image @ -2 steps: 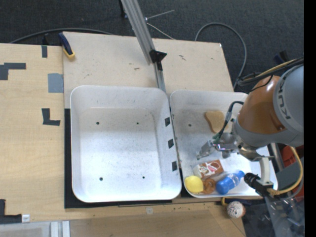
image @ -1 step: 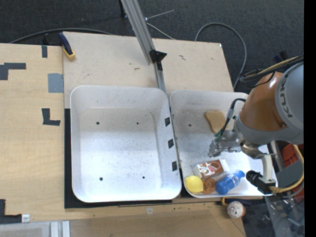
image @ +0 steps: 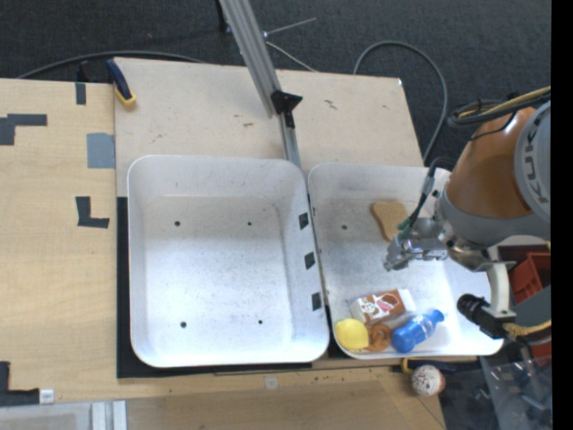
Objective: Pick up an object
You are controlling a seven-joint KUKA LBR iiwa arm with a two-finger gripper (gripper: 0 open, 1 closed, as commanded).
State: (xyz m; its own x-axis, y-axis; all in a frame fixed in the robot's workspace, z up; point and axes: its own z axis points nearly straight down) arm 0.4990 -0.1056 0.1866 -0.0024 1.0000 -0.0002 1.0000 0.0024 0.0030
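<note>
Bench; gripper [image: 400,256] tips indistinct

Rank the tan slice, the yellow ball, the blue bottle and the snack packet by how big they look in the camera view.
1. Snack packet
2. Blue bottle, close to the packet, so those two are unsure
3. Tan slice, partly hidden by the gripper, so likely bigger than it looks
4. Yellow ball

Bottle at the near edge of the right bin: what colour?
Blue with a white cap end, the bottle shows in the camera view.
</note>
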